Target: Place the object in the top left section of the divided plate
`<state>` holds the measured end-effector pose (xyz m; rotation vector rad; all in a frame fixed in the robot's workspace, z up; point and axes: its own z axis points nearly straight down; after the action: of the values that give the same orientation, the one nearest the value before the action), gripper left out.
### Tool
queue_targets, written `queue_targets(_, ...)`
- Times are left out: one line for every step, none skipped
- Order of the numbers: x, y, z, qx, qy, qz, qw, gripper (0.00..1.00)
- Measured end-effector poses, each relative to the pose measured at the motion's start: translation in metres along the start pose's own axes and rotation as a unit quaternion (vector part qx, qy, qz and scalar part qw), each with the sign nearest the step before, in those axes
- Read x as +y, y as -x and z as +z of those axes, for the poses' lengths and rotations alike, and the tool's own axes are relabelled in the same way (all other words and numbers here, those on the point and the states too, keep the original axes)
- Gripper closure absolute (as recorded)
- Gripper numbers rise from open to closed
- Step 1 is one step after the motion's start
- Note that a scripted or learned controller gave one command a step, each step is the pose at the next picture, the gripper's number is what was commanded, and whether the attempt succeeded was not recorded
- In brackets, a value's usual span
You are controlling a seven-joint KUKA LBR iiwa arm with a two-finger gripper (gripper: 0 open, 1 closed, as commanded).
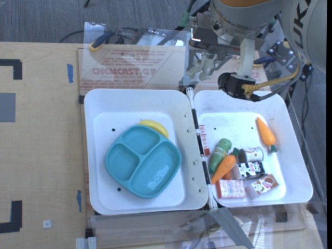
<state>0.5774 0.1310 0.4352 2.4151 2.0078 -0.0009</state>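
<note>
Teal divided plate, white bins — orange carrots, yellow object

Left bin: contains a blue divided plate, all three sections bare; a yellow object lies partly hidden behind the plate's far rim. Right bin: contains two toy carrots, a green item and small packets. The pincer hangs above the bins' far edge, near the dividing wall.

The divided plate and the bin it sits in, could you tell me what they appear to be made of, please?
The divided plate looks like moulded teal plastic with a smooth matte finish and rounded section walls. The left bin seems to be white plastic, slightly glossy, with rounded corners, though a coated material cannot be ruled out.
</note>
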Motion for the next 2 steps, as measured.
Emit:
queue_targets(-0.042,0.048,0.183,0.0,-0.001,0.016,0.9999,1.0)
queue_targets(-0.063,0.023,0.152,0.0,0.0,0.054,0.9986,1.0)
